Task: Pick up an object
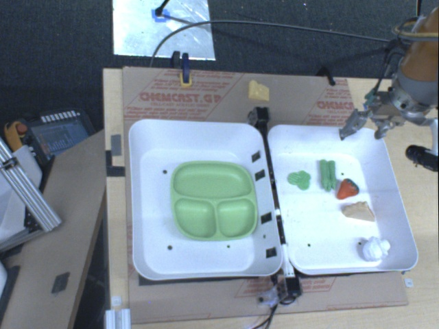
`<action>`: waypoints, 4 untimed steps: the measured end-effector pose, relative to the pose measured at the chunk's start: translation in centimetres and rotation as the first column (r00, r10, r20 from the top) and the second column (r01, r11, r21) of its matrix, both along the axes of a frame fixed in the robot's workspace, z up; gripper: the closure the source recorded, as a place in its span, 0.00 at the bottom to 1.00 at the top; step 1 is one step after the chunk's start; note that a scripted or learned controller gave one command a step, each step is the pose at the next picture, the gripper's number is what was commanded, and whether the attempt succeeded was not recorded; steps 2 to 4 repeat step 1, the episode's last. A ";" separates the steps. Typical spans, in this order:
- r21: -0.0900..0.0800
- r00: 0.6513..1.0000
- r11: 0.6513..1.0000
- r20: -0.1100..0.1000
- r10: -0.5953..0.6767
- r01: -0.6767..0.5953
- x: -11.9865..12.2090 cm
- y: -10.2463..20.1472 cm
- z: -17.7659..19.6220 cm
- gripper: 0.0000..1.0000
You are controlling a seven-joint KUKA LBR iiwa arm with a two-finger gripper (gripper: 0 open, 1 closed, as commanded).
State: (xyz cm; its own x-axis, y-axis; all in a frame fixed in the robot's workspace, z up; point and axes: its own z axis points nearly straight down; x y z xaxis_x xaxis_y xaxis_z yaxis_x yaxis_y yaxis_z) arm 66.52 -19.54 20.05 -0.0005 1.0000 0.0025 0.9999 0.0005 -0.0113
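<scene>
Small white crumpled lump [372, 248] at the right bin's [405, 204] 5 o'clock — probably light, soft; pinch across its middle. Gripper [364, 126] hovers at 1 o'clock, fingers wide, empty.

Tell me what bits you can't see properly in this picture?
- The arm above the gripper: cut off by the camera view's right edge.
- The white lump in the right bin: too small to name.
- The beige piece beside the strawberry: too small to name.
- The yellow scrap behind the bins: blurry.
</scene>
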 end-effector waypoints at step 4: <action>-0.003 1.000 1.000 0.013 0.003 -0.003 0.3 0.1 0.9 0.00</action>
